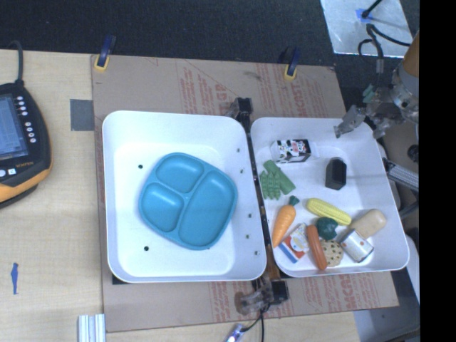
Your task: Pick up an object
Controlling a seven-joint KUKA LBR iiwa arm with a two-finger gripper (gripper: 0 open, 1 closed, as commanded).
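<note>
The right bin [377, 142] holds several small toys: a black-and-white cow figure [291, 149], a black block [335, 173], a green leafy piece [276, 180], an orange carrot [283, 222], a yellow banana-like piece [328, 209], a dark green round piece [327, 227], a sausage-shaped piece [316, 247], a beige wooden piece [369, 223] and a silver can [356, 246]. My gripper [350, 125] hangs at the bin's far right corner, above its rim, with nothing visibly between its fingers. It is apart from all the toys.
The left bin [121, 141] holds a blue divided plate [187, 200]. A teach pendant [20, 141] lies at the left edge of the bench. Clamps [288, 63] pin the cardboard sheet under the bins at the back.
</note>
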